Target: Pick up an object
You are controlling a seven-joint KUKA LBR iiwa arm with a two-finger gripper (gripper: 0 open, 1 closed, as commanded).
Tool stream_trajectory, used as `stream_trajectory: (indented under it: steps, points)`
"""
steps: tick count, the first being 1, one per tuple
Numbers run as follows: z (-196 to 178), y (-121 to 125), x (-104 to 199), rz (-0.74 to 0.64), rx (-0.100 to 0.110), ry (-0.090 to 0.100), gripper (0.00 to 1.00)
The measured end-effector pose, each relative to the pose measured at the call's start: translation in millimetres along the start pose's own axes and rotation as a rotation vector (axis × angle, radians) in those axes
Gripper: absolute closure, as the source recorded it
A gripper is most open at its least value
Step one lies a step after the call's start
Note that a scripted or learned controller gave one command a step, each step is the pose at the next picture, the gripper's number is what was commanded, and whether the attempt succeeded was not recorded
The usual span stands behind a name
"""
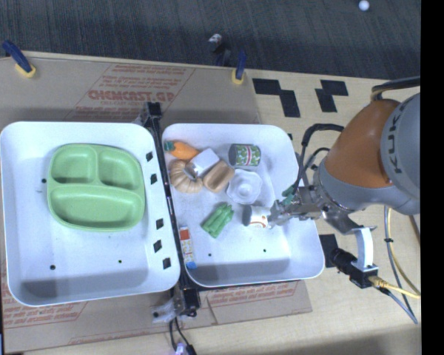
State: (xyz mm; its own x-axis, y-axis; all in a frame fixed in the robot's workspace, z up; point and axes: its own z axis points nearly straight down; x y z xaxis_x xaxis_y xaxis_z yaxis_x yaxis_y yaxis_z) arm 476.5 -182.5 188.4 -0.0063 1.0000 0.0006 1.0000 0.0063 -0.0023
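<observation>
A robotics laboratory test station: a grey-and-orange industrial arm (370, 161) trailing loose cables reaches over two white bins (15, 272) set on printed cardboard sheeting (133, 91) held by blue clamps (18, 59), the worktop (333, 324) marked with black fiducial patterns (281, 95) beside dark carpet (133, 13).

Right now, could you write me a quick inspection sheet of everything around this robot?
Surface: bench covered with cardboard; left bin and right bin sit side by side.
Job's things: right bin holds a carrot, green can, clear cup, green block, bread-like pieces.
Clutter: green divided tray in the left bin.
End effector: low over the right bin's right side, beside a small white item; grip unclear.
Cables: black and yellow leads by the arm.
Surroundings: blue clamps on the cardboard edge, dark floor.
</observation>
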Motion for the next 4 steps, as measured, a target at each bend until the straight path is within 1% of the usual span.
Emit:
stream_trajectory:
  steps: [1, 2, 3, 4]
  points:
    - [-102, 89, 20, 0.001, -0.006, -0.001, 1.00]
    - [29, 179, 15, -0.001, 0.002, 0.000, 1.00]
    - [16, 181, 15, -0.008, -0.002, -0.001, 1.00]
    - [-14, 100, 71, -0.003, 0.000, 0.000, 1.00]
